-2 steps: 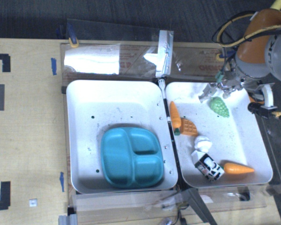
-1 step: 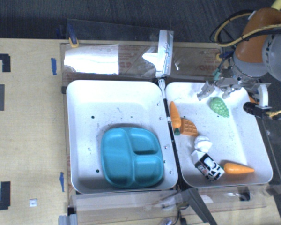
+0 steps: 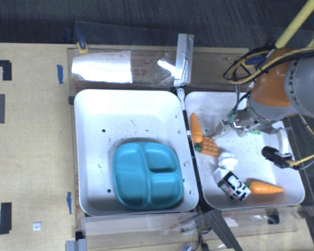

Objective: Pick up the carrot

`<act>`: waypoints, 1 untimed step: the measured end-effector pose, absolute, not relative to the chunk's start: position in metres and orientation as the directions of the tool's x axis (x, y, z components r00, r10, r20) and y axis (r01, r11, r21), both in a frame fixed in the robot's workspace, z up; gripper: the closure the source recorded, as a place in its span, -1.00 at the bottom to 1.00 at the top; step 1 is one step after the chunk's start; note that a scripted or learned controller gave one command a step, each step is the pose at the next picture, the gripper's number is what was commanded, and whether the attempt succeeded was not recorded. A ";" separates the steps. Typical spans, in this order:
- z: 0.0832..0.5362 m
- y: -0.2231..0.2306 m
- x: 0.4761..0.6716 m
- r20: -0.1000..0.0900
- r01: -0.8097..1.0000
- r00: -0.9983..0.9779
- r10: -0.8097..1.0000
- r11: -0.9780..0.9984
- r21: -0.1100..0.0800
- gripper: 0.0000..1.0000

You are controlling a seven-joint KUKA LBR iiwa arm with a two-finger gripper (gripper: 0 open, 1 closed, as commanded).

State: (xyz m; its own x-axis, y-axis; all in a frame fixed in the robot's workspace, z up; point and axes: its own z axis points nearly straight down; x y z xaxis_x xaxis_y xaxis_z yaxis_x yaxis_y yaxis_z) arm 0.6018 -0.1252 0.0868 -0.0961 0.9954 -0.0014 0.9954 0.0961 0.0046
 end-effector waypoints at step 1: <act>0.087 -0.137 0.537 -0.002 0.978 -0.211 0.978 0.211 0.003 -1.00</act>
